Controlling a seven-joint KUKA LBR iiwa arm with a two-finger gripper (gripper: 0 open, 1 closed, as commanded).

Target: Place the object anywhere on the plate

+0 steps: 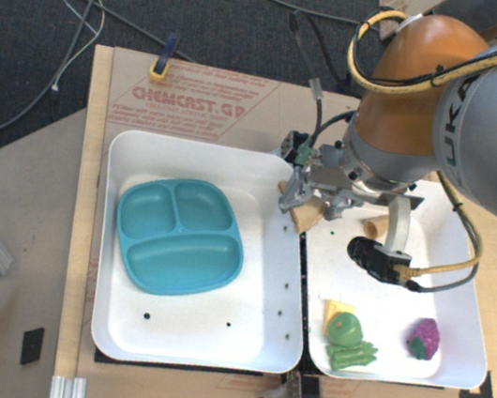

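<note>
A teal plate (180, 234) with three compartments lies in the left white bin (105, 244). My gripper (309, 206) hangs over the divider between the two bins, to the right of the plate and past its rim. A small tan wedge-shaped piece (305, 219) sits between its fingertips, and the fingers are shut on it. The wedge is apart from the plate, with bare bin floor between them.
The right bin (469, 309) holds another tan piece (374, 229) under the wrist, a green round fruit (346, 329) on a yellow piece (335, 309), a green pod (352, 356) and a purple fruit (424, 338). A cardboard sheet (190, 97) lies behind the bins.
</note>
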